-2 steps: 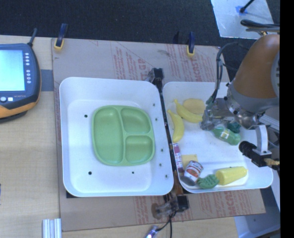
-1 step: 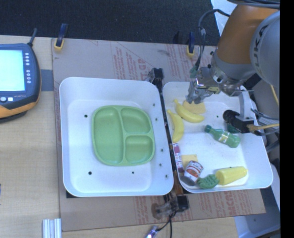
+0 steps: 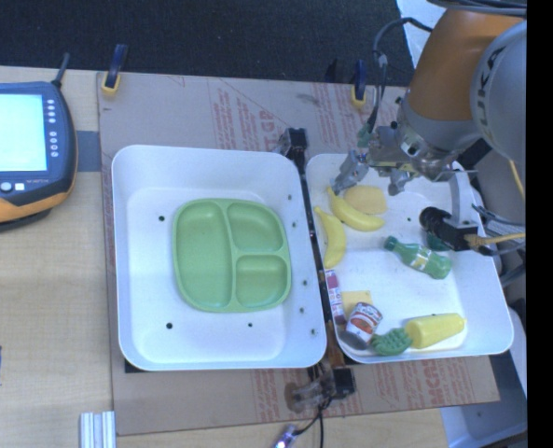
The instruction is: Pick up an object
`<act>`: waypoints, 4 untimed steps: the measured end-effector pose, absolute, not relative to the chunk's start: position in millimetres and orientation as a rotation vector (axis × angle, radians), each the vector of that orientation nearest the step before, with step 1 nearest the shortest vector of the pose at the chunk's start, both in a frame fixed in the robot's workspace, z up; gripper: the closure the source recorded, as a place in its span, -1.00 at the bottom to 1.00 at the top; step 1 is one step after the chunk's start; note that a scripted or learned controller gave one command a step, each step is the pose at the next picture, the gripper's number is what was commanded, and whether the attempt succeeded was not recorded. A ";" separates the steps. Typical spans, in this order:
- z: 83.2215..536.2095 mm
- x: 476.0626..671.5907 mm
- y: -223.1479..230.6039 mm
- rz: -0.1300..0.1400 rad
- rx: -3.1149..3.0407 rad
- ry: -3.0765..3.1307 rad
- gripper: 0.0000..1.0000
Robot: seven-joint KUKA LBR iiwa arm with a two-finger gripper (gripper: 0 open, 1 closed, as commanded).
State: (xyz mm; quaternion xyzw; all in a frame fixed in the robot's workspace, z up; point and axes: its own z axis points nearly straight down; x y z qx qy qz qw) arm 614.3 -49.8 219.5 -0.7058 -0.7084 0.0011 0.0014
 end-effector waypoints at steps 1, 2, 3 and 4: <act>119.4 637.9 -112.2 0.009 -2.215 -2.222 -1.00; 192.9 603.9 -58.0 0.001 -2.214 -2.225 -1.00; 97.3 588.1 -102.3 0.007 -2.216 -2.224 -1.00; 92.0 644.6 -94.0 0.002 -2.216 -2.223 -1.00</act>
